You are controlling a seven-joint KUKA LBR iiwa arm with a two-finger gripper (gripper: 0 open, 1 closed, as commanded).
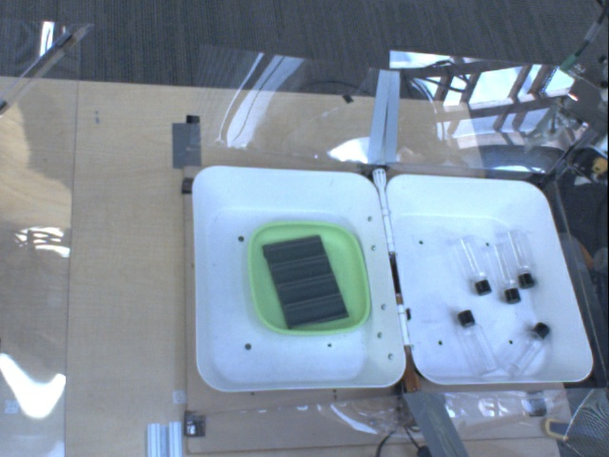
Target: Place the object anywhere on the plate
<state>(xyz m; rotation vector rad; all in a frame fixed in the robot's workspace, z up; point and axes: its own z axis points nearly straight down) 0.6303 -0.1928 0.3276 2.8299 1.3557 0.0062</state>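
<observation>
A green square plate (356, 276) sits in the middle of the left white bin (219, 246). A dark grey ribbed rectangular block (304, 282) lies flat on the plate, slightly turned, covering most of its centre. In the right white bin (428, 203) lie several small clear vials with black caps (480, 276), scattered across the bin's right half.
A grey metal bar (384, 127) stands upright behind the seam between the two bins. A small grey bracket (186, 143) sits on the wooden bench behind the left bin. Clear shielding panels with glare surround the bench. Cables and fixtures crowd the far right edge.
</observation>
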